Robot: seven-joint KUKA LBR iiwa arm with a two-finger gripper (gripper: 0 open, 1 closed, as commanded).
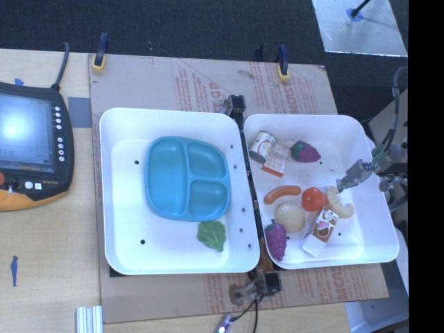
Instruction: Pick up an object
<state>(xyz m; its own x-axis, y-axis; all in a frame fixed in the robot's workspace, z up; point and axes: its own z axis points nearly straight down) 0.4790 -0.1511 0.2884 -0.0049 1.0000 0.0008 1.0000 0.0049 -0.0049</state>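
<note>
In the right bin (361,134), lying clustered: tomato (313,198), sausage (282,193), pale shrimp-like piece (340,205), small carton (323,226), purple grapes (276,240), can (262,144). Hovering just above that cluster's right side, the gripper (355,175), reaching in from the right; jaws' state impossible to tell here. Judging by this, approaching, nothing being held yet. Next, probably: lowering over the shrimp-like piece or tomato and closing. Beyond, sitting in the left bin (111,186): blue divided plate (187,178), green lettuce piece (212,234). Resting on the bench (41,255), a control pendant (31,144).

Bright even light, glare on white bins (114,207), soft low-resolution blur
</note>
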